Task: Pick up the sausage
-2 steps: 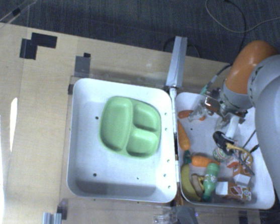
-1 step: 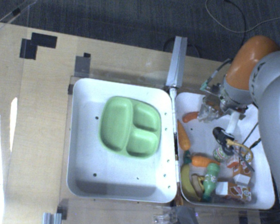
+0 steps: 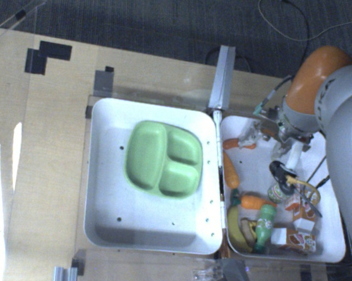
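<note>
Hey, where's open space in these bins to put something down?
Left bin: bare floor between the green plate and the near wall, and left of the plate. Right bin: near half is crowded around the green bottle; only a small bare patch lies mid-bin beside the sausage.

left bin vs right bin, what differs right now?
Left bin holds one thing, a green divided plate; right bin holds a jumble of small items, including a banana and a green bottle. The gripper hangs over the right bin, not the left bin. Left bin looks wider in this view than the right bin. Both are white, shallow and side by side.
</note>
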